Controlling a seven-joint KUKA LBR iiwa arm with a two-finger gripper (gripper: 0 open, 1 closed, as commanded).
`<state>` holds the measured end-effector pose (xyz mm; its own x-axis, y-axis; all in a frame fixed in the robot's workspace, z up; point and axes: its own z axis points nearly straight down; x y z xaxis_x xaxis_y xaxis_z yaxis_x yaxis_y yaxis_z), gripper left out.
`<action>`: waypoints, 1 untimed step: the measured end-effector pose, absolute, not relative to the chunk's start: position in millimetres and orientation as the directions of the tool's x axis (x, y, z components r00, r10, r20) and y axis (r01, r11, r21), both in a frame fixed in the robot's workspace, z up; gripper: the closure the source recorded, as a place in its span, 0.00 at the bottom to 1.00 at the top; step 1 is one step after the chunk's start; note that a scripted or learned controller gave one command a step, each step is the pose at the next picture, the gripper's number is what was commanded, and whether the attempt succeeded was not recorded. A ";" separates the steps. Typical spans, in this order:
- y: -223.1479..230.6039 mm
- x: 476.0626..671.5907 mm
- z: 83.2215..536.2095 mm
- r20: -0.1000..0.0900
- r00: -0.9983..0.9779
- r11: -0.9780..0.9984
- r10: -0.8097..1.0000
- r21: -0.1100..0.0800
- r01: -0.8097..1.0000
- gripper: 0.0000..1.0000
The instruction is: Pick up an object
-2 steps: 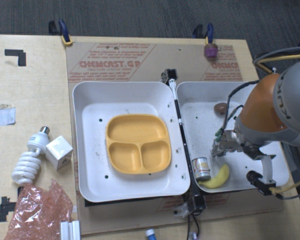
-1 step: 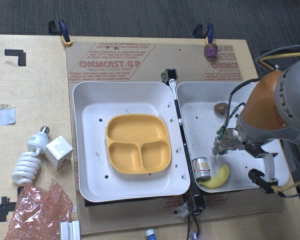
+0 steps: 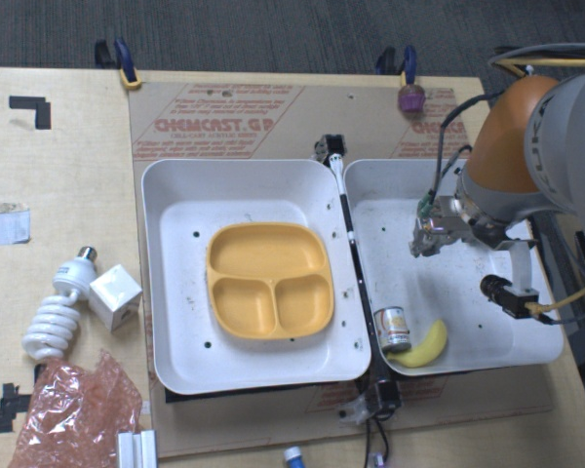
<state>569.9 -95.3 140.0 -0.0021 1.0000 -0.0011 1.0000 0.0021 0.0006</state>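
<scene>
Banana (image 3: 421, 345) sits at right bin's (image 3: 390, 188) near edge, touching small can (image 3: 393, 329) on its left. I judge it soft, light, bruisable; best grabbed mid-curve across its width. Can looks stiff, slippery. Gripper (image 3: 427, 239) hovers farther in; nothing visibly held, its opening I cannot tell.

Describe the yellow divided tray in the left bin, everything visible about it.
The yellow divided tray looks like matte moulded plastic, a rounded square with a raised rim. Ridges split it into three compartments: one wide section along the far side and two smaller ones nearer the camera. It lies flat, right side up, slightly rotated, near the middle of the left bin, resting on the bin's white floor. All three compartments are bare.
</scene>
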 end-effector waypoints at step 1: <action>-95.3 569.8 140.0 -0.001 -0.002 0.002 1.000 0.001 1.000 0.00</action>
